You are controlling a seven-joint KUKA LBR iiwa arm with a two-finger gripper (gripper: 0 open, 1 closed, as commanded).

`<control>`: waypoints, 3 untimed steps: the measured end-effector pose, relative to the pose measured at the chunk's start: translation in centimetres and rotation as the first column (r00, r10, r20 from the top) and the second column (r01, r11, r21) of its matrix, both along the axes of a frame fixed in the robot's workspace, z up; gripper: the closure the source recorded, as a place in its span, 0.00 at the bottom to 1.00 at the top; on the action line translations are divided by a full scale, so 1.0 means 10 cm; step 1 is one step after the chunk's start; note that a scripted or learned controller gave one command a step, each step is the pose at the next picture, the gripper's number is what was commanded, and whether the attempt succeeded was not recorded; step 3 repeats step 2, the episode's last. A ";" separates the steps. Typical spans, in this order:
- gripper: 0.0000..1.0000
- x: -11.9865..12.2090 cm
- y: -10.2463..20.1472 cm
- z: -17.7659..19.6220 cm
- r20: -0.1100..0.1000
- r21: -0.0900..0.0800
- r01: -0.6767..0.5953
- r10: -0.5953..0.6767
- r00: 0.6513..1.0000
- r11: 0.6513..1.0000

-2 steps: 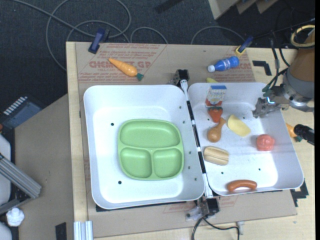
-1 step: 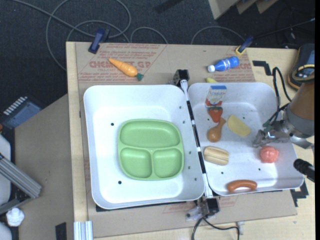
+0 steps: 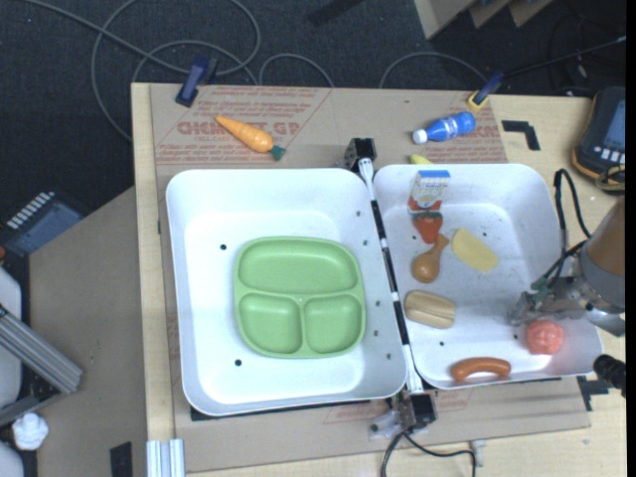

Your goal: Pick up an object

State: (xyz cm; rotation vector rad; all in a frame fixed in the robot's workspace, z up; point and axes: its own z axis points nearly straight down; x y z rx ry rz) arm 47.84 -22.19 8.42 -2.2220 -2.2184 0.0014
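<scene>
The right bin (image 3: pixel 517 192) holds several toy foods: a small carton (image 3: pixel 430 188), a red piece (image 3: pixel 428 227), a brown pear-shaped piece (image 3: pixel 429 261), a yellow wedge (image 3: pixel 475 250), a tan bread roll (image 3: pixel 429 309), a sausage in a bun (image 3: pixel 480 370) and a pink-red round fruit (image 3: pixel 545 338). My gripper (image 3: pixel 540 309) reaches in from the right and hangs low over the bin's right side, just above and to the left of the pink-red fruit. Nothing is visibly held.
The left bin (image 3: pixel 199 266) bears a green divided plate (image 3: pixel 298 296). On the bench behind the bins lie a toy carrot (image 3: pixel 248 133), a blue bottle (image 3: pixel 445 127) and a blue clip (image 3: pixel 194 80). A black clamp (image 3: pixel 360 152) sits where the bins meet.
</scene>
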 end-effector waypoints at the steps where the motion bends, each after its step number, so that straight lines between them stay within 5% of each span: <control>1: 1.00 0.01 0.00 0.10 0.003 -0.001 0.000 0.000 1.000 1.000; 2: 1.00 0.36 0.62 0.80 0.005 -0.001 -0.004 0.004 1.000 1.000; 3: 1.00 0.36 0.62 0.80 0.005 -0.001 -0.004 0.004 1.000 1.000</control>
